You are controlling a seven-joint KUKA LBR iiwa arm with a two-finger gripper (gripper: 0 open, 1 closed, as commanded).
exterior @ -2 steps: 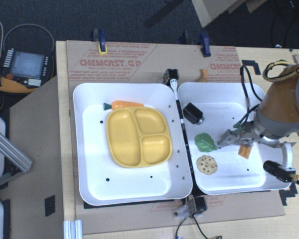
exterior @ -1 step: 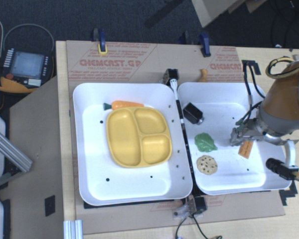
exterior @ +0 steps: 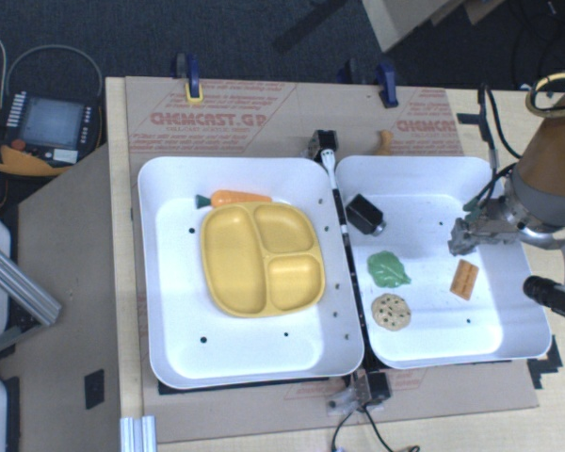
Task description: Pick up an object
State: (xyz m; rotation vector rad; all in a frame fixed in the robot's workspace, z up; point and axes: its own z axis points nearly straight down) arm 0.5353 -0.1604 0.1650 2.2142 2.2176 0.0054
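The gripper (exterior: 463, 237) hangs over the right-hand part of the right bin (exterior: 424, 170), reaching in from the right on the grey arm (exterior: 546, 196) with its orange band; whether it is spread or pressed together cannot be told from this slanted view, and nothing shows between its tips. Just below it, apart from it, lies a small orange-brown cracker-like bar (exterior: 464, 279) on the bin floor, tilted slightly off upright. Further left in the same bin sits a green leafy piece (exterior: 388, 269), and just below that a round chocolate-chip cookie (exterior: 391, 312), the two near each other but not touching. Up toward the bin's upper left corner rests a small black block (exterior: 364, 214), close to the wall that the two bins share. A black cable (exterior: 491, 149) runs down from the top of the bench toward the arm's wrist. In the left bin (exterior: 160, 281) a yellow divided plate (exterior: 262, 257) with three compartments lies near the middle, turned at a slant. Just above its upper edge, touching or nearly touching it, lies an orange toy carrot (exterior: 240, 197) with a green top pointing left. Both bins rest on a brown cardboard sheet (exterior: 264, 111) printed with red lettering, held at its far edge by two blue clamps (exterior: 192, 73). To the far left, off the bench, a handheld control pendant (exterior: 49, 125) with a dark screen sits on the floor.
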